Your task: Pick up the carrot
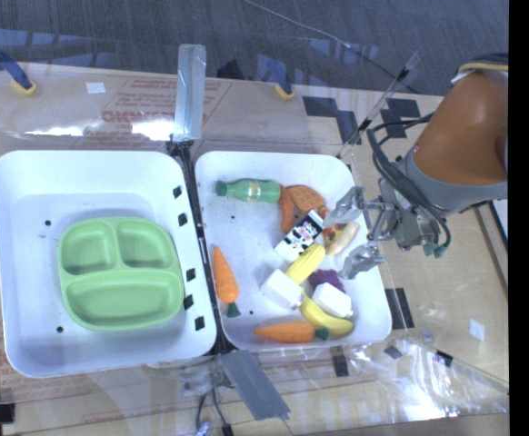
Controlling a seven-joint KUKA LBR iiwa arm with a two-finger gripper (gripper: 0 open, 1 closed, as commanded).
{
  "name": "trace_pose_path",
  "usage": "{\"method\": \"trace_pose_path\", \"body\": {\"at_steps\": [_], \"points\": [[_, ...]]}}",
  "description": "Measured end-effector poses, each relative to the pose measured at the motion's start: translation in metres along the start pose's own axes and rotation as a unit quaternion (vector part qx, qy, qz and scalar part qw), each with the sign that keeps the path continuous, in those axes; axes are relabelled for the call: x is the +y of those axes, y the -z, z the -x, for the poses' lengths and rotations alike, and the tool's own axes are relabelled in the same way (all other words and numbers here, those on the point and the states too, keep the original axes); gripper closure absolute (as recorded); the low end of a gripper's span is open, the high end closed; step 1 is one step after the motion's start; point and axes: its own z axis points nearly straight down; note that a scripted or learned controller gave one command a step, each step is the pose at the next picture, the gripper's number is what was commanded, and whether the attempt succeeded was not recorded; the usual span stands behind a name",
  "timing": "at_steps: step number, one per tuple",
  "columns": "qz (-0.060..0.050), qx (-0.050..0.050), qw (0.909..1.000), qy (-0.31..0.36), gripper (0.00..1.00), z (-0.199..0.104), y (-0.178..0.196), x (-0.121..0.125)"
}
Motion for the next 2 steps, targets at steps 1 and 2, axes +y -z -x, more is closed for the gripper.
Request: {"method": "trace_pose_path", "body": {"at_steps": [1, 2], "points": [[0.002, 0.002, 0.9978, 0.067, 0.0, -0.023, -0.077, 0.073], [-0.004, -0.002, 0.9901, 0.14, 0.0, -0.016, -0.152, 0.098]]}}
